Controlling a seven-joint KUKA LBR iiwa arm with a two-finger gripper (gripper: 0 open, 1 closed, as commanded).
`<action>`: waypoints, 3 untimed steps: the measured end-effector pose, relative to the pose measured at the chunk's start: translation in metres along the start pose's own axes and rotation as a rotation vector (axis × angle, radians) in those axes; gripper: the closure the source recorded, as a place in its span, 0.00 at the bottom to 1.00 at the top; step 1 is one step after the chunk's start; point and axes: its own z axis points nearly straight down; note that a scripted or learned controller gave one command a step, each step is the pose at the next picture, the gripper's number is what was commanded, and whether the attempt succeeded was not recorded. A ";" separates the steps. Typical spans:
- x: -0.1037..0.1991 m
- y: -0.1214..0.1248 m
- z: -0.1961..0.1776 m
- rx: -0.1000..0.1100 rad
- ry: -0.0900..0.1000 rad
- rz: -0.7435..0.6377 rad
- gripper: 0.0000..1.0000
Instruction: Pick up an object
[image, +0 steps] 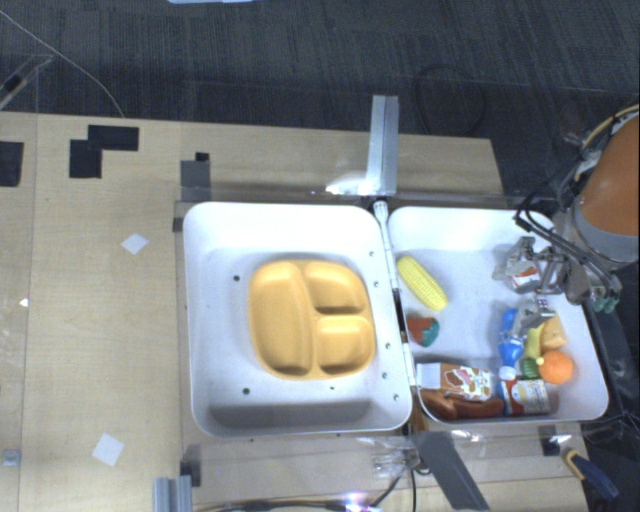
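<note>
Pale wooden bench, two white bins. My gripper (528, 268) hangs above the blue bottle (511, 338) (finger state I cannot tell); nothing lifted yet.

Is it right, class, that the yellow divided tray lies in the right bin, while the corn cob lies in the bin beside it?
Not quite. The camera view shows the yellow divided tray in the left bin, not the right. The corn cob does lie in the bin beside it.

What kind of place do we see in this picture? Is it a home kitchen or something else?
Probably a robotics lab, not a kitchen. Two white bins sit on a wooden bench, one holding a yellow divided tray, the other toy food such as a corn cob, with a robot arm over them.
</note>
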 end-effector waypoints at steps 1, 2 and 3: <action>-0.003 0.001 -0.013 0.002 -0.010 -0.005 1.00; -0.005 -0.052 0.108 0.003 -0.010 0.044 1.00; -0.051 0.022 0.025 -0.002 -0.006 0.287 1.00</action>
